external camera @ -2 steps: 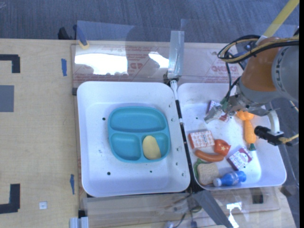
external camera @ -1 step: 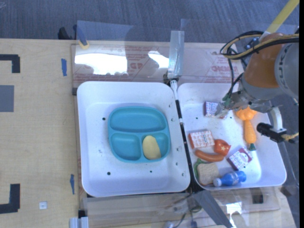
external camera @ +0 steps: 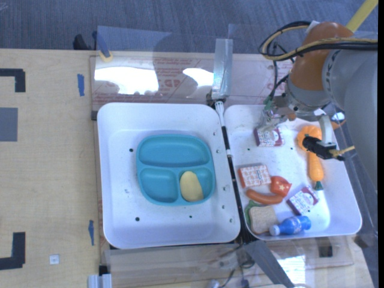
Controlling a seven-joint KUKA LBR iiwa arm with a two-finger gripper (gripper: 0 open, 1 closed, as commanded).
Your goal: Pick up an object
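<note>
2 white bins point(external camera: 114, 179) — tan bench point(external camera: 48, 161)

Arm point(external camera: 336, 71) enters from right, wrist bent down, end effector point(external camera: 271, 120) pointing downward.

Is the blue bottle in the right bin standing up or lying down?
Lying down. The blue bottle rests on its side near the right bin's front edge, white cap pointing left toward the bread slice.

Arm point(external camera: 354, 71) cut off at right edge.
</note>
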